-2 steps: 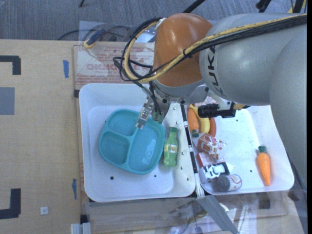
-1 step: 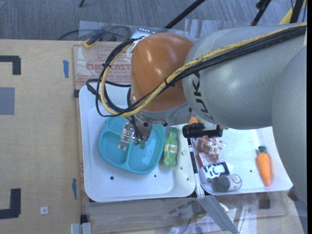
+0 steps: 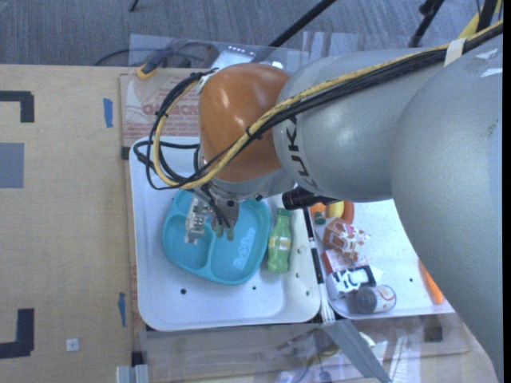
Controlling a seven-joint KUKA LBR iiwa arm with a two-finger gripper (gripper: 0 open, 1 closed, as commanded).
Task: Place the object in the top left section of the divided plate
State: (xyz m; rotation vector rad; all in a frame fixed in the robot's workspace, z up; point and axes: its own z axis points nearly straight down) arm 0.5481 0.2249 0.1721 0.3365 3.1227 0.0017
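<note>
Arm (image 3: 375, 126) sits nearest the lens and covers the plate's 12 o'clock edge, so the view is poor. Claw (image 3: 217, 220) hangs low over the plate (image 3: 239, 254), which lies in the left bin (image 3: 160, 302). Can't tell if the claw is open, closed or gripping.

Small pale object (image 3: 194, 227) is just at the claw's 9 o'clock, over the plate's 10 o'clock section. I take it as the task item. Can't tell if it rests on the plate or hangs from the claw.

Risks, as I judge them:
- Object looks off to the side of the claw, not centred. If it's half-pinched, it could drop or flick over the divider into the wrong section.
- If it's stuck to the claw, a lift could carry it back out.
- Claw is close to the plate, so a sideways move could shove it.
- Bottle (image 3: 279, 242) touches the plate at 3 o'clock. A pushed plate tips it.
</note>
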